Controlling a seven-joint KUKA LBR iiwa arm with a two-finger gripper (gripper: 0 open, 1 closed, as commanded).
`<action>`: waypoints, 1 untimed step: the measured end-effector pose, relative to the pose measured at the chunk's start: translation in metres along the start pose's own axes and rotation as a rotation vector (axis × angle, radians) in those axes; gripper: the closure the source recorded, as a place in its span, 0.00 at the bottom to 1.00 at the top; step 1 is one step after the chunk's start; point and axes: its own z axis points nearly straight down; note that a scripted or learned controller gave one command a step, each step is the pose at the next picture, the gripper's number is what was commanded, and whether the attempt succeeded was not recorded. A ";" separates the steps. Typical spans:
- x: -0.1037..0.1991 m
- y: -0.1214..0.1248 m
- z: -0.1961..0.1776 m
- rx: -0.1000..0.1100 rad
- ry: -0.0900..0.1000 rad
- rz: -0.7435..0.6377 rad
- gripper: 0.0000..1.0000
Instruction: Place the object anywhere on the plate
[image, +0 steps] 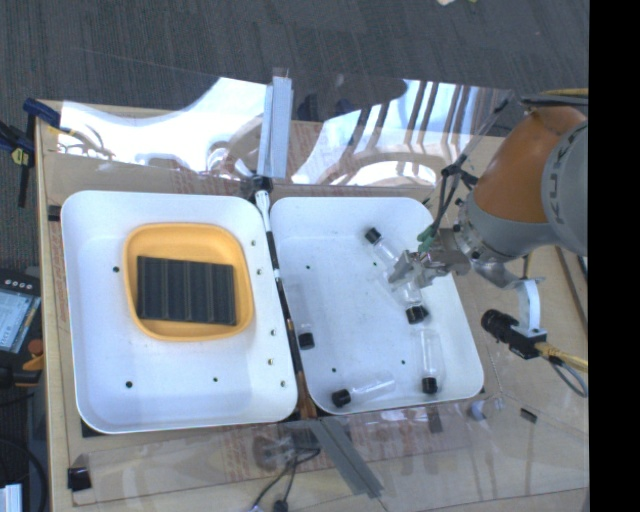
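Observation:
A yellow plate with a dark ridged centre lies in the left bin. Several clear vials with black caps lie in the right bin: one at the back, one in the middle, one near the front right and one along the front wall. My gripper hangs low over the right bin's right half, just behind the middle vial and in front of the back one. Nothing shows between its fingers.
A small black piece lies near the right bin's left wall. The divider between the two bins runs between gripper and plate. Clear sheeting and a metal post stand behind the bins.

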 end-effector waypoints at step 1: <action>0.000 0.000 0.000 0.000 0.000 0.000 0.00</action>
